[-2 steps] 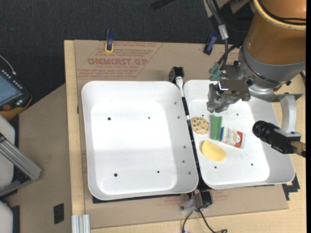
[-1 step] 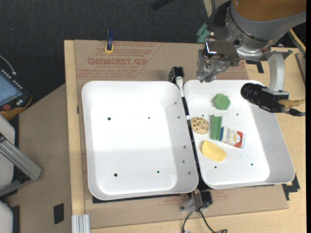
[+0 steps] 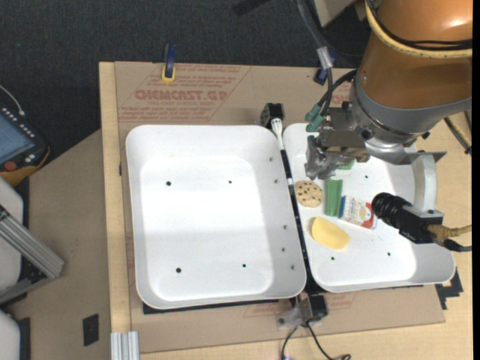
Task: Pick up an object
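While our gripper hangs low over the right bin, we cannot tell how it is set. Just below lie a cookie, a green block, a small carton and a yellow piece, crowded together; we could nudge neighbours or close on nothing.

Both bins, the left bin and the right bin, look like smooth white plastic with a soft sheen. They rest on a matt brown cardboard sheet printed in red. At upper right the arm's orange band is glossy, the grey collar below it satin. The yellow piece looks smooth and waxy; the cookie is rough and speckled.
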Robot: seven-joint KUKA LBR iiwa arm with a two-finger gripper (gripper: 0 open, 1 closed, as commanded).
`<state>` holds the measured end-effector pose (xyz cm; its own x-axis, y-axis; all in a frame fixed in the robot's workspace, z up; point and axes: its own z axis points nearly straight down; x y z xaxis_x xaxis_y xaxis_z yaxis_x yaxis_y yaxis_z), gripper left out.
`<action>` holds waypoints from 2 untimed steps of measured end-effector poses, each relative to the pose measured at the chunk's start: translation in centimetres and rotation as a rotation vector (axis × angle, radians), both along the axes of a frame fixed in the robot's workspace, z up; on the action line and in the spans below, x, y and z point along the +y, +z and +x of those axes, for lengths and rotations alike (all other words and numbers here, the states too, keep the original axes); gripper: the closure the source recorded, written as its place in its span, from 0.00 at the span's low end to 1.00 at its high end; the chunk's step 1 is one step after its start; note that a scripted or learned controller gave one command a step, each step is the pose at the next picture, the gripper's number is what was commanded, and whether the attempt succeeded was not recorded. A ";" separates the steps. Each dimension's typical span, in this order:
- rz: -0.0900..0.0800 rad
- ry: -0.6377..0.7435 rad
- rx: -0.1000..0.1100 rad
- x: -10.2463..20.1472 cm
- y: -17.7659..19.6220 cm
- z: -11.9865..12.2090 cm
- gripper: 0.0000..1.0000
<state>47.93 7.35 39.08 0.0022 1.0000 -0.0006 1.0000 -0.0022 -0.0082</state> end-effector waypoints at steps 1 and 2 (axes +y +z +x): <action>0.004 0.006 -0.016 3.5 6.8 0.0 1.00; 0.002 0.006 -0.010 6.3 6.5 0.0 1.00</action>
